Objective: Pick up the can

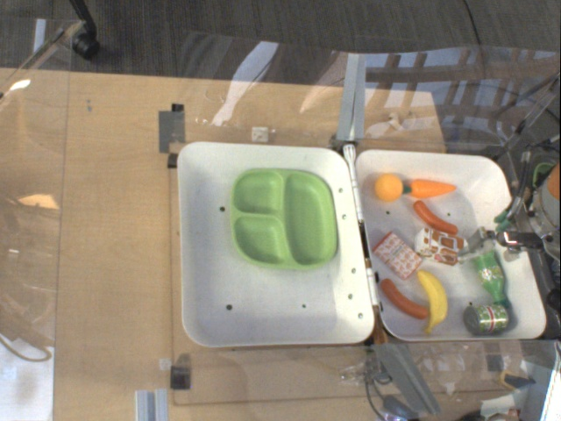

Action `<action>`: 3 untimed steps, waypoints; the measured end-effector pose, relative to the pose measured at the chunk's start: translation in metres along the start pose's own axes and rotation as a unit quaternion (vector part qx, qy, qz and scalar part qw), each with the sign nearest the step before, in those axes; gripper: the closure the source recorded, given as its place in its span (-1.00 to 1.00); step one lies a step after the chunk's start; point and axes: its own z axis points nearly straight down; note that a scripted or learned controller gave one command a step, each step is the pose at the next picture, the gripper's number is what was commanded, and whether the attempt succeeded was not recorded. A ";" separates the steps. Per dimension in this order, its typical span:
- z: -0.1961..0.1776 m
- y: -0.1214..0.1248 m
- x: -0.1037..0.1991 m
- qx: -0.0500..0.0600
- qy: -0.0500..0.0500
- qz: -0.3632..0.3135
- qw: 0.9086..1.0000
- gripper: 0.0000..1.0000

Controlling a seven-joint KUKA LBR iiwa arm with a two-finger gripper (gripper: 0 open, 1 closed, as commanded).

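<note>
The can lies on its side in the near right corner of the right bin; it is dark green and silver with a red patch. My gripper reaches in from the right edge, over the middle of that bin. It hangs beside a small red and white packet and above a green bottle. The can is well apart from the gripper, nearer the front, with the bottle between them.
The right bin also holds an orange, a carrot, two sausages, a banana and a chequered packet. A green divided plate sits in the left bin.
</note>
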 end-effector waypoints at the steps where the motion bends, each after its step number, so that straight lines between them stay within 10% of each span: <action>1: 0.051 0.025 0.029 -0.004 -0.001 -0.060 0.998 -1.00; 2: 0.067 0.034 0.030 -0.018 -0.004 0.108 0.994 -1.00; 3: 0.090 -0.005 0.014 -0.008 0.000 -0.068 0.998 -1.00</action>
